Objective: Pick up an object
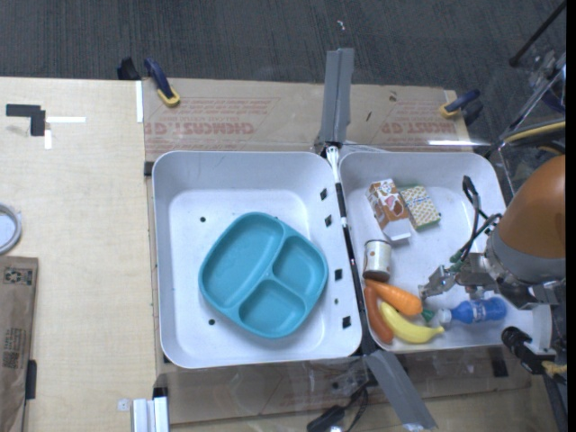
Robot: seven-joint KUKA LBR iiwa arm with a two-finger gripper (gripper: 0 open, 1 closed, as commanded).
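I read the arm as reaching in from the right, low over the right bin. The gripper sits above the near half of that bin, just beside the carrot and the blue bottle. I cannot tell how it is set; the metal parts at the tip blur together against the white floor.

Candidates for the pick are all in the right bin. The carrot and the banana lie touching in the near left corner, and a second orange piece lies along the bin wall under them. A small can stands just above the carrot. Two small boxes lie side by side toward the far wall. The bottle lies on its side near the front edge, its white cap pointing toward the banana.

The left bin bears the blue tray, a three-part dish sitting at a slant.

Progress, my judgement: nothing is lifted yet. Every item rests on the bin floor, and I see none of them at the tip. The gripper looks placed for a try at the bottle cap or the carrot end; which one, I cannot say. Grasp, lift and clearance are all left to do.

Risk: the near corner is crowded, so a descent could nudge the banana or roll the bottle.
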